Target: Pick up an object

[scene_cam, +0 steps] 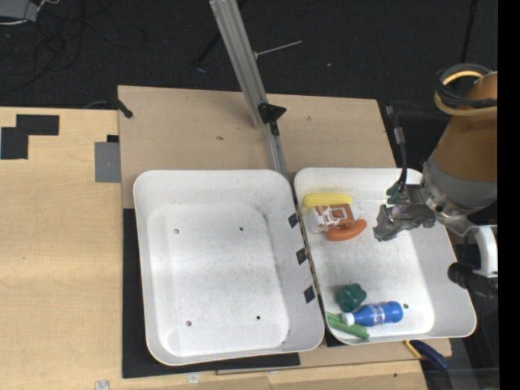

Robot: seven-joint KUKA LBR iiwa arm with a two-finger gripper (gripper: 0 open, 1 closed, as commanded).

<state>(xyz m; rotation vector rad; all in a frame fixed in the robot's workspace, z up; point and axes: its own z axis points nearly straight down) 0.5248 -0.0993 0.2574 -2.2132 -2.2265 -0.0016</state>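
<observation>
My gripper [385, 227] hangs over the right bin [422, 275], near its upper right part, with its dark fingers pointing down and left. To its left lie a yellow block [327, 200], a clear packet with an orange-brown print [334, 215] and an orange sausage-shaped toy [347, 231]. The gripper's tip is a short gap right of the orange toy. Near the bin's front sit a dark green lump [351, 296], a blue bottle with a white cap [374, 314] and a light green strip [348, 328]. I see nothing between the fingers.
The left bin [154, 218] stands beside the right one, with black clips [301, 254] along the shared edge. A slanted metal rail [246, 71] rises behind the bins. The arm's orange band [471, 96] and grey body crowd the right side.
</observation>
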